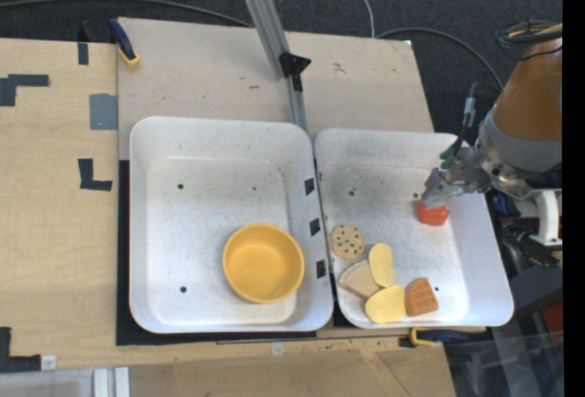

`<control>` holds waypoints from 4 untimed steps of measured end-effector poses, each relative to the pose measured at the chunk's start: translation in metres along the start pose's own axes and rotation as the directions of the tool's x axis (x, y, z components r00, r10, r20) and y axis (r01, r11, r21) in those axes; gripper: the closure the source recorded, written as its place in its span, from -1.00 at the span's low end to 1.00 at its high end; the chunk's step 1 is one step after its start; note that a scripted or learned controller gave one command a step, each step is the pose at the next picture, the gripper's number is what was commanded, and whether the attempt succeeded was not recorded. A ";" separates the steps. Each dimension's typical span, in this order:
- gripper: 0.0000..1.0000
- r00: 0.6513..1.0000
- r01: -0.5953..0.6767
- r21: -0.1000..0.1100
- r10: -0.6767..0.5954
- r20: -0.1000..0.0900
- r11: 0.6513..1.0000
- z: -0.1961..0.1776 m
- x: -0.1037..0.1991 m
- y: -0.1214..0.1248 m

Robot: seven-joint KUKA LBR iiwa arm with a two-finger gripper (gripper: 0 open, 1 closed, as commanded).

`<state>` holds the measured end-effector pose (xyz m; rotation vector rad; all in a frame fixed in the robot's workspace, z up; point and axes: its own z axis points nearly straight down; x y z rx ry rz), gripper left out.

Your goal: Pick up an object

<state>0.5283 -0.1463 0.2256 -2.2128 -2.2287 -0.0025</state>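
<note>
My gripper (pixel 435 195) hangs over the right side of the right bin (pixel 366 148), just above a small orange-red block (pixel 433 214). The block's top edge meets the fingertips; whether they clasp it is hidden. Along the bin's front lie a round cookie (pixel 346 241), a yellow oval piece (pixel 381 263), a tan bread slice (pixel 360 280), a yellow wedge (pixel 386 305) and a brown toast-like piece (pixel 421 296). A yellow bowl (pixel 263 262) sits in the left bin (pixel 183 148) near its front right.
A grey metal pole (pixel 260 2) slants down from the top to the bins' shared rear corner. A blue-and-yellow clamp (pixel 123 42) grips the board's back left corner. Cables run across the dark floor behind the bench.
</note>
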 end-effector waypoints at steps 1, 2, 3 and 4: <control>1.00 1.000 -0.001 0.003 0.001 0.000 1.000 0.009 0.050 0.007; 1.00 1.000 -0.001 0.002 0.001 0.000 1.000 0.012 0.093 0.023; 1.00 1.000 0.001 0.002 -0.001 0.000 1.000 0.008 0.152 0.026; 1.00 1.000 0.000 0.003 0.000 0.001 1.000 0.016 0.204 0.035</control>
